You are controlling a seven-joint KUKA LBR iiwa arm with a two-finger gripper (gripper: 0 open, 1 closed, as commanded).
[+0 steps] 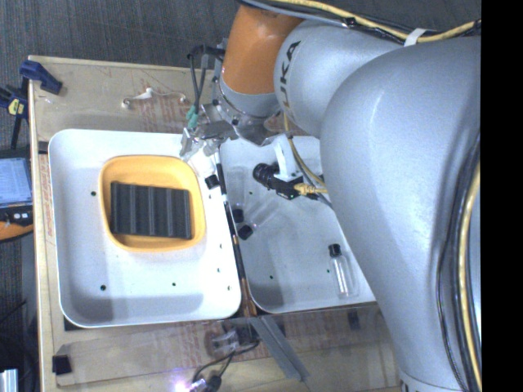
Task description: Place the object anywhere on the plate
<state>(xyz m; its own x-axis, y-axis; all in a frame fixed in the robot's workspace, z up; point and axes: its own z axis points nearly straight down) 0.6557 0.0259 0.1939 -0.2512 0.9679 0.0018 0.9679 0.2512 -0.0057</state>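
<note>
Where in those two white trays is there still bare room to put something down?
Left tray: a bare floor strip along its near edge and left side, around the yellow plate. Right tray: open floor left of the small clear bottle; its far end is crowded by the arm.

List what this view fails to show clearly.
- Pincer: small and cluttered by cables; its state cannot be read.
- Right bin: far side covered by the arm.
- Small clear vial: contents too small to tell.
- Yellow plate: dark ridged insert, unclear what it is.
</note>
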